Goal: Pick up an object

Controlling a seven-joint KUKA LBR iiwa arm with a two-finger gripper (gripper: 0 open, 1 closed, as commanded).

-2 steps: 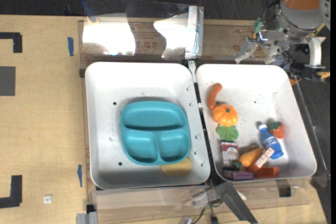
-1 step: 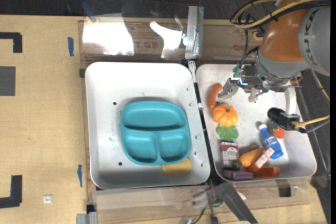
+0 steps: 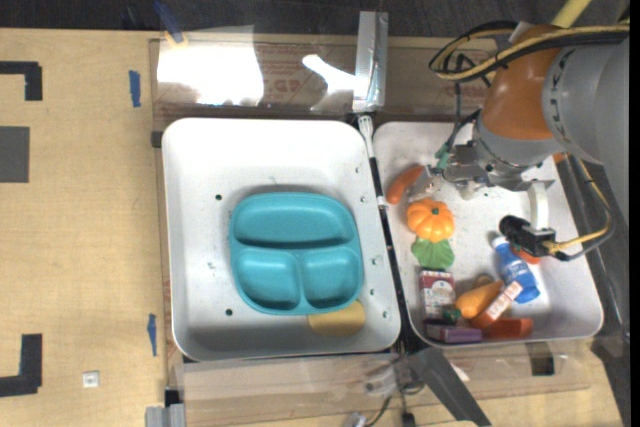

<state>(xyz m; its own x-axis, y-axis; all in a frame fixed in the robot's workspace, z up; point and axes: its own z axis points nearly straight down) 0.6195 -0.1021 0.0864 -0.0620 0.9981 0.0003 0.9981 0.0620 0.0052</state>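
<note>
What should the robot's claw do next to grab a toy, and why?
Probably go down a little onto the orange carrot-like toy. The claw hangs at the back of the right bin, close beside that toy, with nothing seen between its tips. The little pumpkin sits just in front, so a straight, small drop seems safest.

A small orange pumpkin (image 3: 432,219) sits upright just below the hand (image 3: 462,167). An orange carrot-like piece (image 3: 404,185) lies tilted at the hand's left.

Claw (image 3: 452,167) fingertips too blurred.
</note>
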